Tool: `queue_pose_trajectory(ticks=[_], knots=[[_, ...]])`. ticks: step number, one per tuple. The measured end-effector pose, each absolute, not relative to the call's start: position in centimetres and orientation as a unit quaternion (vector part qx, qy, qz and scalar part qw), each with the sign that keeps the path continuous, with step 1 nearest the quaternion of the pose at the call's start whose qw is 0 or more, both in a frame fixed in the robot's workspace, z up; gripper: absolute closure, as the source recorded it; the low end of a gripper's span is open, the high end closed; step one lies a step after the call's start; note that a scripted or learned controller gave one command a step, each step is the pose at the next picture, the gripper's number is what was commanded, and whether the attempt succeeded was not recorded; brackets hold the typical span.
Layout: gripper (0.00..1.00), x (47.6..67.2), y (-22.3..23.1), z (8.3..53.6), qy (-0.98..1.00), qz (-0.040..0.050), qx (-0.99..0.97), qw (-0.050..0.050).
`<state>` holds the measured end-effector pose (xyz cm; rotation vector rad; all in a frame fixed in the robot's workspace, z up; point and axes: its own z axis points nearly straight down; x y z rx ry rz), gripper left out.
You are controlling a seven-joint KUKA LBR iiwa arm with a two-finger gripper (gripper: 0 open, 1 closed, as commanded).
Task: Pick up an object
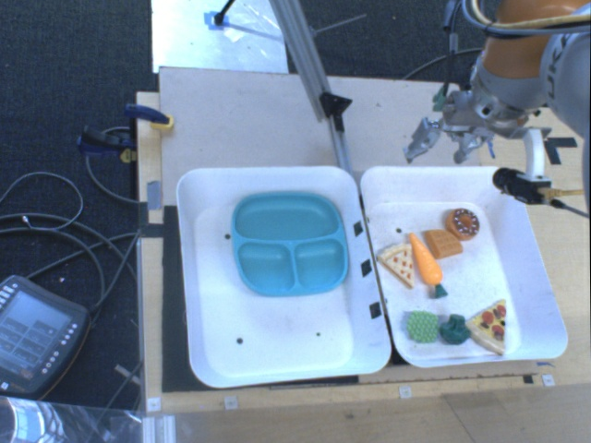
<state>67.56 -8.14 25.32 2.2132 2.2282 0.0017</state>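
the arm [540, 26] hangs in at the top right, and the hand [450, 144] sits above the far rim of the right bin [545, 275] — over the tabletop [240, 118] edge, not over the food yet. its fingers look spread apart, released, nothing between them.

below it in the right bin lies the whole choice of things: a donut [463, 222] closest to the hand, a toast [442, 244] touching it on the near-left, then a carrot [426, 259] with a pizza slice [399, 264] just beside it. further toward the camera sit a green piece [422, 326], a dark green piece [453, 329] and a second pizza slice [489, 326].

the relation that matters — everything lies toward the camera from the hand, so any pick looks like a reach forward and down into the bin. the donut seems the shortest trip. the carrot's long axis runs from far-left to near-right, nearly along the bin's depth, so a grasp there would want the fingers across it.

the left bin [212, 340] carries a blue plate [288, 244], well apart from the hand.
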Motion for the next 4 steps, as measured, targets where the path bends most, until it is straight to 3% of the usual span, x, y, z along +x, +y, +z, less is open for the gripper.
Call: queue_pose_trajectory(ticks=[1,4], knots=[[0.0,67.6,-8.2,25.3,0.71,0.0003,0.705,0.001],[0.0,67.6,-8.8,8.8,0.707,-0.0012,0.707,-0.001]])
